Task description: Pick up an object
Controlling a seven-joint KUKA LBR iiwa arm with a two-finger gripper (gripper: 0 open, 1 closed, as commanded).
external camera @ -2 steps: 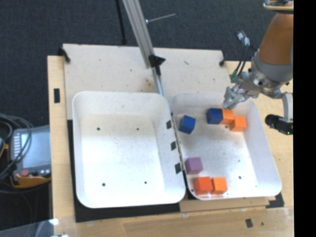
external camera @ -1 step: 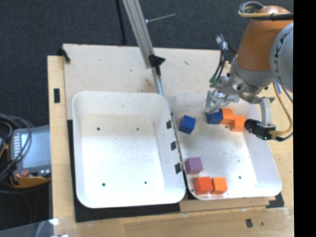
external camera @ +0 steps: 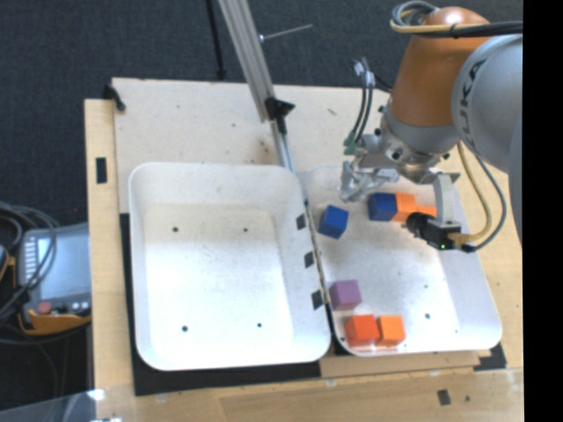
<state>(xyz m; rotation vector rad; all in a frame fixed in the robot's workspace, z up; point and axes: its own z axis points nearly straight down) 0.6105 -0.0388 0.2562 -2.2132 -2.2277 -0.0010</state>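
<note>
two white bins (external camera: 220,262), faintly speckled, on a pale wood bench (external camera: 176,112). blue cube (external camera: 333,221), a second blue cube (external camera: 381,207) beside an orange block (external camera: 406,205), a lilac cube (external camera: 345,294), two orange cubes (external camera: 374,330). the arm (external camera: 457,69) grey with an orange band.

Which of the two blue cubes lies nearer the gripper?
The blue cube touching an orange block, just below the gripper. The other blue cube sits alone, further left.

A robotics lab: a grey and orange arm (external camera: 449,69) over a plywood bench (external camera: 202,121) bearing two white bins (external camera: 220,262), a metal camera pole (external camera: 251,51), a teach pendant (external camera: 53,275) with cables, and dark carpet (external camera: 88,25).
</note>
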